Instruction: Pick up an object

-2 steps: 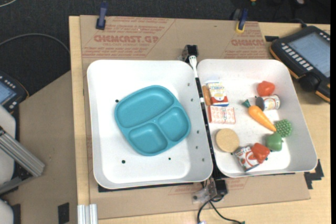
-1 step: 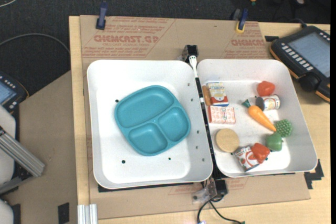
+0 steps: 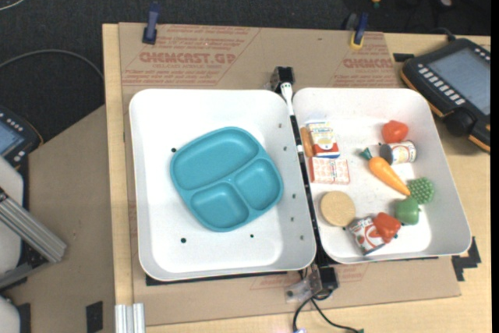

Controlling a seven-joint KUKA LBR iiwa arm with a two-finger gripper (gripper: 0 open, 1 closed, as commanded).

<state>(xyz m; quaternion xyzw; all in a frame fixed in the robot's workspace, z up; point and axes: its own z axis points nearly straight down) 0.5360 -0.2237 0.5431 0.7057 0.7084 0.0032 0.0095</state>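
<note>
Nothing picked yet: every object lies in its bin, and I cannot tell my claw's state.

On the bench (image 3: 195,43), the left bin (image 3: 148,168) holds the teal divided plate (image 3: 226,178). The right bin (image 3: 437,168) holds my candidates: a carton (image 3: 323,142), toy carrot (image 3: 387,175), round cracker (image 3: 337,208), a small can (image 3: 363,235), red pepper (image 3: 395,131), green broccoli piece (image 3: 422,189). The whole pick is left to do; the carrot lies fairly apart.

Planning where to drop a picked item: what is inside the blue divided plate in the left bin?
The blue three-compartment plastic plate holds nothing in any of its three compartments. It covers the floor of the left white bin beneath it, so that patch is hidden.
</note>
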